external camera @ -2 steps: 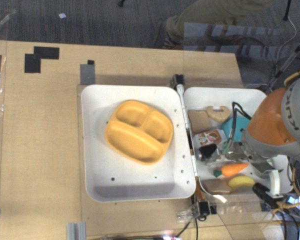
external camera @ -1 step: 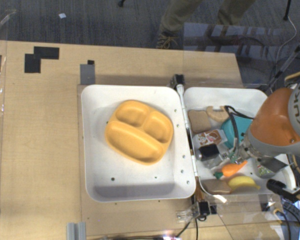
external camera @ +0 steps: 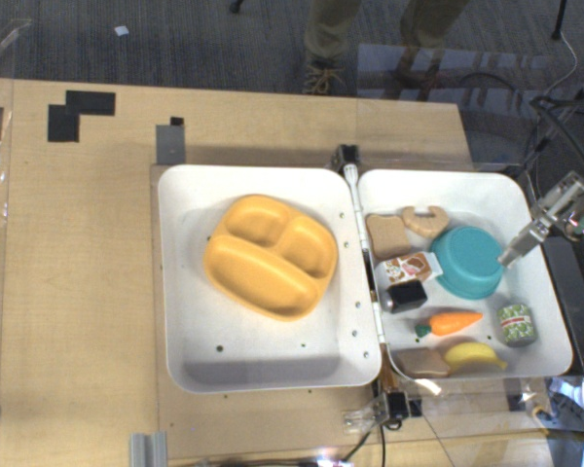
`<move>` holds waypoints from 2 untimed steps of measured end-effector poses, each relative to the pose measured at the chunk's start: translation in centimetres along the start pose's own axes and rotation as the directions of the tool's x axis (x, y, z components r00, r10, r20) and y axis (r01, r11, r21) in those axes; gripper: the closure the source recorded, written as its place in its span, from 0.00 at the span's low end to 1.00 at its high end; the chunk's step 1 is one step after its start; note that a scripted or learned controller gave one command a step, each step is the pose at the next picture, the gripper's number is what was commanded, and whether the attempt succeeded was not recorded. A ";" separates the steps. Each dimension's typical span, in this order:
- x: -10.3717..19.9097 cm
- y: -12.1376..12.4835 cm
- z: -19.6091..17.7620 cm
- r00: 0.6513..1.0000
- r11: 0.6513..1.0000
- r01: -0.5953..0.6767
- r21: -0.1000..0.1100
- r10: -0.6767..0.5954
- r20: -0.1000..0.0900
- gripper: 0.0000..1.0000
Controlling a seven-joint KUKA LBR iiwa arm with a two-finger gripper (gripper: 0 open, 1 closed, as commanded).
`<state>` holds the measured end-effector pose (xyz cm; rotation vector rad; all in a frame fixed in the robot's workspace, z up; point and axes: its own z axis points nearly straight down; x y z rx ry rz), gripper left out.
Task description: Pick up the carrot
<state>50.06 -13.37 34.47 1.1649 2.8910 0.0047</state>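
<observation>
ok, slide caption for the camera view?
Carrot lies in the right bin among toys; gripper at the teal bowl.

carrot (external camera: 455, 323) boxed in, teal bowl (external camera: 470, 262) right above, banana (external camera: 474, 356) just below, can (external camera: 517, 324) to its right, black box (external camera: 407, 295) upper left, gaps look tight tbh

One fixed camera looks down on my bench (external camera: 78, 290) from above, at a slant, so the far edge sits at the top and a strip of grey floor (external camera: 175, 27) shows beyond it. It stands well back: both white bins, the left bin (external camera: 190, 358) and the right bin (external camera: 487, 183), fit whole in the middle. I reach in from the right edge, where my gripper (external camera: 526, 241) shows small.
</observation>
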 end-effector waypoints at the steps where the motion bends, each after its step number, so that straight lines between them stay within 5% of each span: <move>1: 3.1 3.7 13.2 0.999 0.999 0.041 0.010 -0.041 -0.025 0.00; 2: 4.1 2.4 25.4 0.992 0.992 0.122 -0.002 -0.122 -0.003 0.00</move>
